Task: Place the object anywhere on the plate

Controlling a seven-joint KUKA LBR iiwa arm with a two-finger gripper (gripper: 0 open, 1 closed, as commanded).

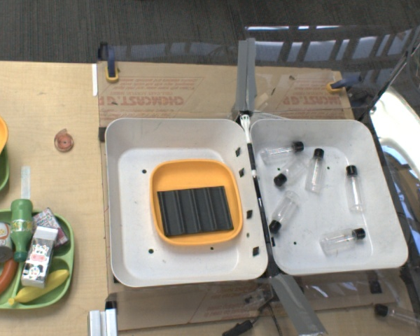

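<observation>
Six black-capped vials point(315, 172) lay in the right bin point(378, 257), long axes pointing differing ways. One orange plate point(196, 172) sat in the left bin point(129, 208).

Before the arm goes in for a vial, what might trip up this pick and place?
1. The clear vials nearly vanish against the white right bin, so a grasp may be misjudged.
2. They lie on their sides at mixed angles; the one at sits close to the bin's left wall, leaving little finger room.
3. A round vial dropped on the yellow plate could roll off its dark ribbed insert into the left bin.
</observation>
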